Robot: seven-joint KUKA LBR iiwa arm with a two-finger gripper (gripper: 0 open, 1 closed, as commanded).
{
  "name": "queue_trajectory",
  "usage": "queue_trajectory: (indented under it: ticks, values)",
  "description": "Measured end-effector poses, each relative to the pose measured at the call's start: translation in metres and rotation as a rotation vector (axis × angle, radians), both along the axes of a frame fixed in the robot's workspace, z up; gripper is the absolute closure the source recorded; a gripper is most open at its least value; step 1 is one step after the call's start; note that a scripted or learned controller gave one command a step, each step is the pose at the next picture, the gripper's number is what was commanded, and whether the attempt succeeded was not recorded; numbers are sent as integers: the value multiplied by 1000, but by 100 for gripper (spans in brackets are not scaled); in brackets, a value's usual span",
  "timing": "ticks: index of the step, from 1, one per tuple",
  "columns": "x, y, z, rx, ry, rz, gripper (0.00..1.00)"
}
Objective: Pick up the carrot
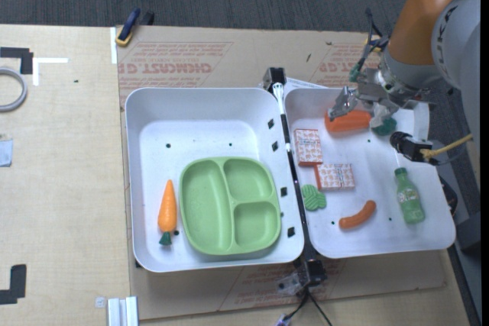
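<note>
The carrot (167, 208), orange with a small green top, lies in the left bin (153, 118) near its front left wall, just left of the green divided plate (229, 204). Its green end points toward the front. My gripper (359, 108) hangs over the back of the right bin (382, 237), far to the right of the carrot. An orange block (349, 122) sits right below the gripper, and whether the gripper grips it cannot be made out.
The right bin also holds two red patterned boxes (308, 146) (335, 176), a green leafy toy (312, 198), a sausage (357, 215) and a green bottle (409, 196). A black clamp (275, 79) joins the bins at the back.
</note>
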State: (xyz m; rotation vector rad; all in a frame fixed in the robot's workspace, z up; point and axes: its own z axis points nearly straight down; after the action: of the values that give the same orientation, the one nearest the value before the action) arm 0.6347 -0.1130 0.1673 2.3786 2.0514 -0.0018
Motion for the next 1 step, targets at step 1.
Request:
queue_trajectory:
  ticks: [1]
  values:
    - [-3, 6, -71, 0, -5, -79, 0]
